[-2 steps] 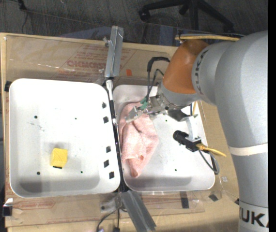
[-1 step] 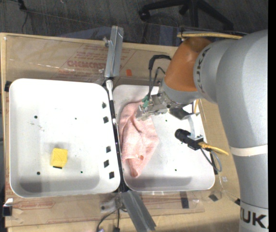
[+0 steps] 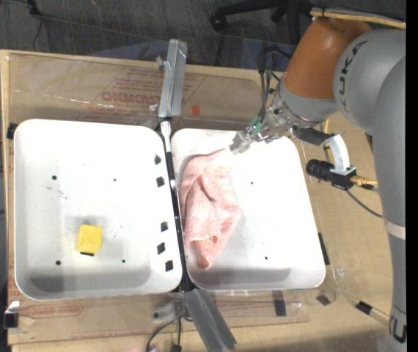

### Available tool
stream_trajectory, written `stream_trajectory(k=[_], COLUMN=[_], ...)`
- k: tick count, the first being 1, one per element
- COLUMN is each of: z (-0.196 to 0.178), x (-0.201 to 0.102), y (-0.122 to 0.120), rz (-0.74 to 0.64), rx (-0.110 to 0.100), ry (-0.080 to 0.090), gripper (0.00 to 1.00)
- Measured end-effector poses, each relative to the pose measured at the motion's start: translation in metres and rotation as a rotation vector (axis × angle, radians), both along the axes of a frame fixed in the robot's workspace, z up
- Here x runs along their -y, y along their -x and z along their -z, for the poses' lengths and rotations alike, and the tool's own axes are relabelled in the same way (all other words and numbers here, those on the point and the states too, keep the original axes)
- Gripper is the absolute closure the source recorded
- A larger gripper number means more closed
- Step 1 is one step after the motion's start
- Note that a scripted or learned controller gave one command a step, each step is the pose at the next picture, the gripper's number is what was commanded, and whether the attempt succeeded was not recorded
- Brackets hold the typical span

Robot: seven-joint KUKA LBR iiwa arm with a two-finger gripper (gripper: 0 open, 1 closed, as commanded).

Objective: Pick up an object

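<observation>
A crumpled pink cloth [image 3: 209, 205] lies along the left side of the right bin [image 3: 297, 218], running from the bin's far edge toward its front. My gripper [image 3: 243, 141] is low at the far edge of that bin, its tip right at the cloth's upper right corner, which points up toward it. I cannot make out whether the cloth is caught in it. A small yellow block [image 3: 90, 239] rests in the left bin [image 3: 48, 145], near the front left, far from the gripper.
A metal divider bar [image 3: 169, 86] runs between the bins and sticks out behind them. The grey arm with its orange band [image 3: 319, 57] comes in from the upper right, with a black cable fitting [image 3: 330, 171] over the right bin's right edge.
</observation>
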State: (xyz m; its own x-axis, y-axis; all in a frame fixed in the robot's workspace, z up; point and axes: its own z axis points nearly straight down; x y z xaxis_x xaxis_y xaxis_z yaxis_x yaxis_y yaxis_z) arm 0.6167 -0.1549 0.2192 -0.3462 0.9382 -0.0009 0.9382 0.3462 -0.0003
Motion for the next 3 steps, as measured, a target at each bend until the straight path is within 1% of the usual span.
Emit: stream_trajectory(k=[1, 2, 3], z=[0.036, 0.016, -0.024], x=[0.02, 0.053, 0.054], y=[-0.041, -0.041, -0.041], rz=[0.063, -0.279, -0.666], rx=[-0.001, 0.001, 0.002], ry=[0.0, 0.001, 0.002], gripper=[1.0, 1.0, 1.0])
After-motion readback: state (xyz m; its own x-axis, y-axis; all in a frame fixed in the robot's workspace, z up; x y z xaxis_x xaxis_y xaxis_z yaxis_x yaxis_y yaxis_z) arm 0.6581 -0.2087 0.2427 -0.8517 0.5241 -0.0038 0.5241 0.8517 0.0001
